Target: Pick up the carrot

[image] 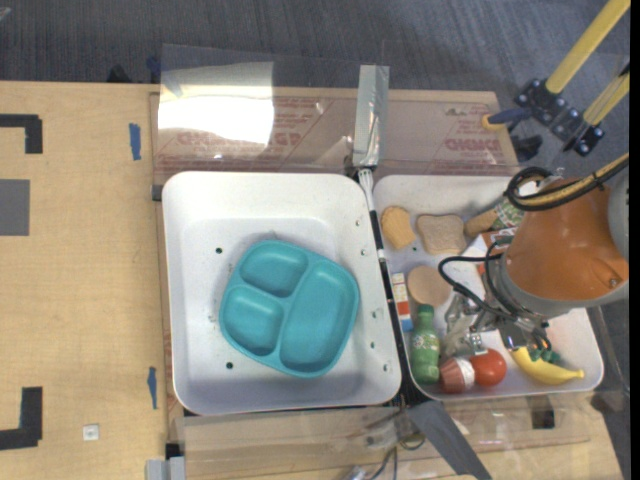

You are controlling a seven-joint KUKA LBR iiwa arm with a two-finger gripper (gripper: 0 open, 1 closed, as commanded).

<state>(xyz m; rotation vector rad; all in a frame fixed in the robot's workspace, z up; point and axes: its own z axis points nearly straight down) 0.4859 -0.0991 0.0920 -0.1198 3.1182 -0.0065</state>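
The arm's orange band (560, 253) hangs over the right bin (590, 380). My gripper (467, 334) is low in the bin's front half, just above a red tomato-like toy (476, 370) and right of a green bottle (425, 344). An orange, elongated piece (479, 221) sticks out from under the arm at the bin's back; it may be the carrot, most of it hidden. A small green and orange bit (538, 352) shows beside the banana (547, 368). I see nothing held in the gripper.
The right bin also holds a toast slice (440, 232), two rounded tan pieces (397, 227) (428, 286) and a small red and white item (400, 299). A teal divided plate (290, 308) lies in the left bin (190, 268). Cables loop beside the wrist.
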